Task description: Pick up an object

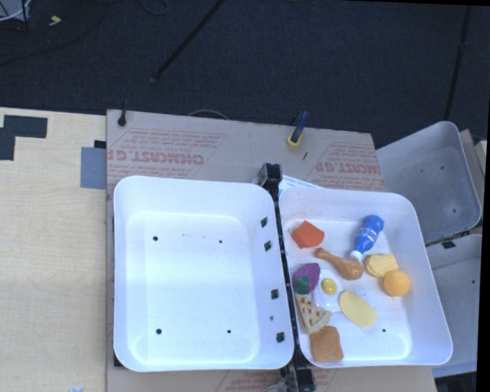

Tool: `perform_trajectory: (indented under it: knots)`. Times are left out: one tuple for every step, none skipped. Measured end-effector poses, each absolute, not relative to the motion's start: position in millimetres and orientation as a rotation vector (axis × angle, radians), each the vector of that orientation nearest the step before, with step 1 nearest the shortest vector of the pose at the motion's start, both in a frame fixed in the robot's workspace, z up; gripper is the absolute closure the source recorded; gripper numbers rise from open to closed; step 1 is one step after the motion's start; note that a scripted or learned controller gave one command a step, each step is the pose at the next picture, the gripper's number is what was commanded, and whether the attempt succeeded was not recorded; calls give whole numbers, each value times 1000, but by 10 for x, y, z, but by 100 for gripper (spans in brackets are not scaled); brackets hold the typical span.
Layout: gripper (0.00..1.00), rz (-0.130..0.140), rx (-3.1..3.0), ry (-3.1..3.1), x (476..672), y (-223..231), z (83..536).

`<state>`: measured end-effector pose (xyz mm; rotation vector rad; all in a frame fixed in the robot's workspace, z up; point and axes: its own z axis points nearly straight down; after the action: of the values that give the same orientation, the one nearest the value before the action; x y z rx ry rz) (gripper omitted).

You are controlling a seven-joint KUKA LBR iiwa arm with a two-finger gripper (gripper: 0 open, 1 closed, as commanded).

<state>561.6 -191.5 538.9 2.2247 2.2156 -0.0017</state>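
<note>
As you looked down on it, bench: a pale wood top carried a printed cardboard sheet, and 2 white bins sat side by side on that sheet.
Left bin: you saw white floor with a few small dark dots.
Right bin: it held all 10 toy pieces you could pick from.
Seam: black clips ran along the line where the 2 bins touched.
Red block: it lay near the bin's far-left corner, apart from the rest.
Blue bottle: it lay tilted toward the far right, its white end pointing at the drumstick.
Drumstick: it lay across the middle, its thick end just beside the bottle.
Yellow ridged piece: it touched the orange ball by the right wall.
Purple grapes: they sat against the left wall, near a small yellow piece.
Yellow oval: it lay flat toward the near side.
Criss-crossed wedge: it lay below the grapes, just beside the brown slice at the near edge.
Clamp: a blue and yellow one gripped the cardboard's far edge.
Grey panel: it stood tilted beyond the right bin's far corner.
Jaws: you could not tell how they stood.
</note>
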Motion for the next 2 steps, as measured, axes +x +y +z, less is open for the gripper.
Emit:
perform_trajectory:
  knots:
    - [100,-10,2230,2229,5746,-2062,4283]
    - [100,4,2218,2217,5482,-2124,5094]
